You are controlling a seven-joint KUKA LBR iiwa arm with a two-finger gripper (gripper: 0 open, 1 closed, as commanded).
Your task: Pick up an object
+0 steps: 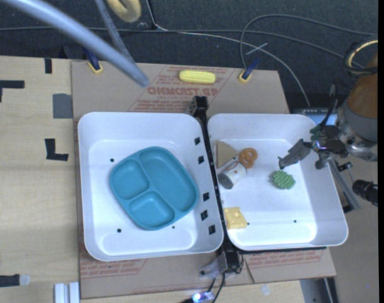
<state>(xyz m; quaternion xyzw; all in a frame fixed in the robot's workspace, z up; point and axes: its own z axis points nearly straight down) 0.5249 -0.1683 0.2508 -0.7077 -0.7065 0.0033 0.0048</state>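
1. We see the gripper (300,158) above the right bin (330,232), its fingers spread wide and empty, likely readied for a grab.
2. The green object (283,180) lies just below them on the bin floor, free of its neighbours, so easiest to reach.

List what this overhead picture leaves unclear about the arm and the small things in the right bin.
- Hand: dark and small in the camera view; open or shut, unclear.
- Arm: cut off by the right edge.
- Grey cylinder: too small to identify.
- Yellow block: blurred, kind unclear.
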